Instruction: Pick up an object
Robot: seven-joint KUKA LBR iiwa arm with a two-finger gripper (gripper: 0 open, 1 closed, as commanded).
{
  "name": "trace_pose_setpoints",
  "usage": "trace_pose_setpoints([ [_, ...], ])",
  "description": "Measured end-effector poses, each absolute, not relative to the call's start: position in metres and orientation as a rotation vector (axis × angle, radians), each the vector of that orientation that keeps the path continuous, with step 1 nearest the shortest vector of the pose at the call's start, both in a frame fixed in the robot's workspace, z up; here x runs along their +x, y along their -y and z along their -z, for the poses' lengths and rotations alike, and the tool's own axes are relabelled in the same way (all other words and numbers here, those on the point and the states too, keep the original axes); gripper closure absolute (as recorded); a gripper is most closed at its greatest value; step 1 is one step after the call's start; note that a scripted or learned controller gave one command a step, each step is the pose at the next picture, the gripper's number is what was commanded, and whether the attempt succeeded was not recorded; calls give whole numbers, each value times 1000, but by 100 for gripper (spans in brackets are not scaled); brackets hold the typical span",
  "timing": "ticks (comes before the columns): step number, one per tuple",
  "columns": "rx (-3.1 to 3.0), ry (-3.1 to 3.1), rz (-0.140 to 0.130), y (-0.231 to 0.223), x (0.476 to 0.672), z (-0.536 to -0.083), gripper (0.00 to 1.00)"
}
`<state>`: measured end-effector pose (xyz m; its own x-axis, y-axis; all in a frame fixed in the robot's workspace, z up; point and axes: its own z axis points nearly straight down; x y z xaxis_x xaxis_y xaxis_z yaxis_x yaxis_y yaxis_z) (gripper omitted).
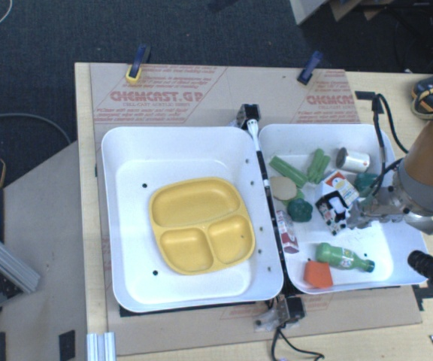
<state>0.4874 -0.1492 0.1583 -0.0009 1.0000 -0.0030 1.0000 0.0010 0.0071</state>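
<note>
Low in the right bin lie an orange block and a green bottle, easy to reach. Above them the gripper sits low among the toys; I cannot tell its fingers. The yellow tray fills the left bin

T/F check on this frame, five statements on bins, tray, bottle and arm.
1. The yellow three-compartment plastic tray lies in the left white bin. True.
2. The green plastic bottle stands upright. False: it lies on its side in the right white bin.
3. The orange block sits near the right bin's front edge, beside the bottle. True.
4. The tray's compartments hold small toys. False: no toys lie in them; the loose items are in the right bin.
5. The gripper is over the left bin. False: it is over the right bin, next to a black-and-white object.
</note>
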Motion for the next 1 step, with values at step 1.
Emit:
trace_pose_setpoints([
  [1, 2214, -2218, -6, 150, 486, -222, 100],
])
